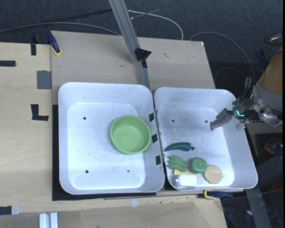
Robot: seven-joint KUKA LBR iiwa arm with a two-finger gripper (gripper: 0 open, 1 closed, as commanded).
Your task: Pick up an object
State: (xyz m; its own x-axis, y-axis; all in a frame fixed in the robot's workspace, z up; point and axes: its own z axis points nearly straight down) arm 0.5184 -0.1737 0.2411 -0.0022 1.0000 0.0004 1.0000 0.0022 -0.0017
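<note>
A green bowl [130,134] sits in the left bin [76,99], near its right wall. In the right bin [190,96], a dark green pepper-like piece [179,147] lies mid-bin. Below it sit a light green ridged piece [177,163], a round green piece [197,165], a tan round piece [213,174] and a pale yellow-white block [186,179]. My gripper [220,119] hangs over the right bin's upper right part, above and right of these objects. Nothing shows between its fingers.
A grey metal pole [126,25] slants down to the seam between the bins. Cables [156,18] lie on the dark floor behind the bench. The arm's wrist [263,106] overhangs the right bin's right rim.
</note>
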